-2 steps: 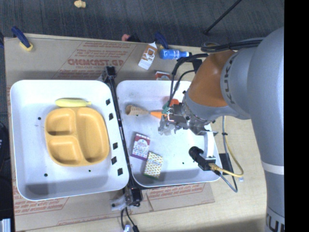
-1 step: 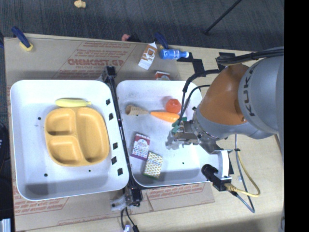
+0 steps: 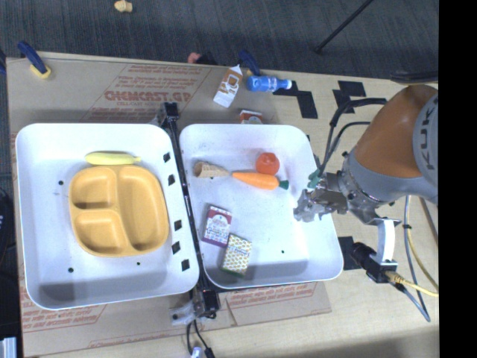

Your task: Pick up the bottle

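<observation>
The robot's hand hovers at the right edge of the right bin, low over its white floor. It is a small grey metal cluster and too blurred to tell how far open it is; nothing can be seen held in it. Behind it, the grey arm with its orange band reaches in from the right.

Just left of the hand, in the upper part of the same bin, lies a carrot with its green end pointing toward the hand. A red tomato sits touching the carrot's upper side. Further left, a pale, bread-like piece lies near the carrot's tip. Lower in the bin are two small cartons: a red and white box, and just below and right of it a yellow patterned box.

The left bin holds a yellow divided plate with three compartments. A banana lies just above the plate.

The bottle, blue with a clear part, lies on its side on the worktop, outside both bins, beyond the far edge of the right bin and well apart from the hand. A small white and brown carton lies just left of it.
</observation>
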`<action>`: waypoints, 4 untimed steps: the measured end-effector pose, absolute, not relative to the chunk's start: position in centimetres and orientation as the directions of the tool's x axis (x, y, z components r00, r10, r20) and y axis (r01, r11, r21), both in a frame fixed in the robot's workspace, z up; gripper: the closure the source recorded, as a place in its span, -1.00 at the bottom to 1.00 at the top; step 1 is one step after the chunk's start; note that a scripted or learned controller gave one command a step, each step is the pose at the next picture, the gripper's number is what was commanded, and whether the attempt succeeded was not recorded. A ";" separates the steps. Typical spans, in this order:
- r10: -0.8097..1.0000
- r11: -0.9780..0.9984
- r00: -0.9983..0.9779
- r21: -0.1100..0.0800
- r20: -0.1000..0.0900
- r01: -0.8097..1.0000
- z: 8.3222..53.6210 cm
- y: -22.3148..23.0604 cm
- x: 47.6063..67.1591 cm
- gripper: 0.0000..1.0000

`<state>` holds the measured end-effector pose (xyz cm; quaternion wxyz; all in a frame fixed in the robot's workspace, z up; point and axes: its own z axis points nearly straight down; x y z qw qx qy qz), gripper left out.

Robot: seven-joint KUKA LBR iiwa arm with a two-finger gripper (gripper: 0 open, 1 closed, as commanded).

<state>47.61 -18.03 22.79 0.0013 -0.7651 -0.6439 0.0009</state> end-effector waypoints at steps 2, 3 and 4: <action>0.759 -0.651 0.651 -0.004 0.000 0.759 18.3 -19.3 47.6 1.00; 0.346 -0.938 0.938 -0.009 -0.003 0.346 13.2 -18.6 47.9 1.00; 0.273 -0.962 0.962 -0.005 -0.002 0.273 15.6 -19.8 47.6 1.00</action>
